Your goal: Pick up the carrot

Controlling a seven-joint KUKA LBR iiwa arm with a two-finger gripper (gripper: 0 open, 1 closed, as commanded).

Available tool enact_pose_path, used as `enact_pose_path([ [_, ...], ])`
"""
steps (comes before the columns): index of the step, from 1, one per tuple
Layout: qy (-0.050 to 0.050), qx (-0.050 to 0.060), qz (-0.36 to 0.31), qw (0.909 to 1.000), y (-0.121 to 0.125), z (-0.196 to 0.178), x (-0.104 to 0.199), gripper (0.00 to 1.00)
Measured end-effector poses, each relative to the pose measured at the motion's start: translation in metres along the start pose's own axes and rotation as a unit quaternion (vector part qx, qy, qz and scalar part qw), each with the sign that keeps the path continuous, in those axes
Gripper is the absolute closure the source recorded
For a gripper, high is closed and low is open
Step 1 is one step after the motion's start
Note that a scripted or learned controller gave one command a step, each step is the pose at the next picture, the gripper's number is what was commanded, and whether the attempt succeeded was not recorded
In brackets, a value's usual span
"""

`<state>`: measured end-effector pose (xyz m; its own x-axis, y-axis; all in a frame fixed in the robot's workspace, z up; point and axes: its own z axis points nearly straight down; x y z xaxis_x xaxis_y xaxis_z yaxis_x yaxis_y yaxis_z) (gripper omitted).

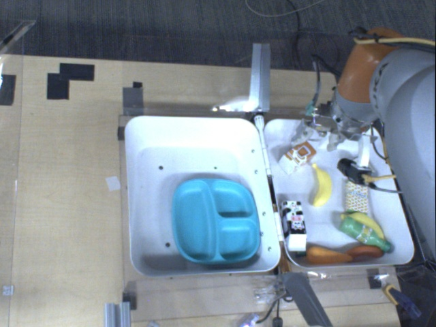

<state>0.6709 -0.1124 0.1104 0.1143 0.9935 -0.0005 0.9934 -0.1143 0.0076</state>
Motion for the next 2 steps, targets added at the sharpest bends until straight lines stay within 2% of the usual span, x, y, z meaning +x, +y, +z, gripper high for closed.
enact_pose_path([
  [1, 0.000, 0.000, 0.042, 0.9991, -0.019, 0.022, 0.028, 0.00],
  [2, 0.000, -0.002, 0.040, 0.9992, -0.018, 0.009, 0.028, 1.00],
])
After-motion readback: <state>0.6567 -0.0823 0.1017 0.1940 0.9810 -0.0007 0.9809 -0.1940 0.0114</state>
